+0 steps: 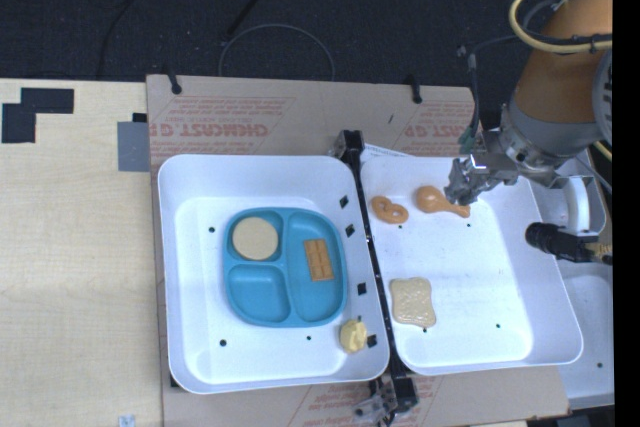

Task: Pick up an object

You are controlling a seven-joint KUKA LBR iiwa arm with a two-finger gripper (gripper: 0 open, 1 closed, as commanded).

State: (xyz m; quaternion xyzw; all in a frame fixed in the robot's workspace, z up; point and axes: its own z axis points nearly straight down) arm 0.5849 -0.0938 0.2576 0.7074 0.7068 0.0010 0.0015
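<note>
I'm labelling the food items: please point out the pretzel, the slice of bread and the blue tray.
pretzel [390,210], camera view, its middle.
slice of bread [412,302], camera view, its centre.
blue tray [262,300], camera view, bare lower compartment.

The grey KUKA arm with its orange band [565,50] reaches in from the right, its wrist bent down over the far right corner of the right-hand shallow white bin [560,335]. The dark two-finger gripper [463,185] hangs low near that bin's far edge, pointing down and to the left, its tips close above the bin floor.
</note>
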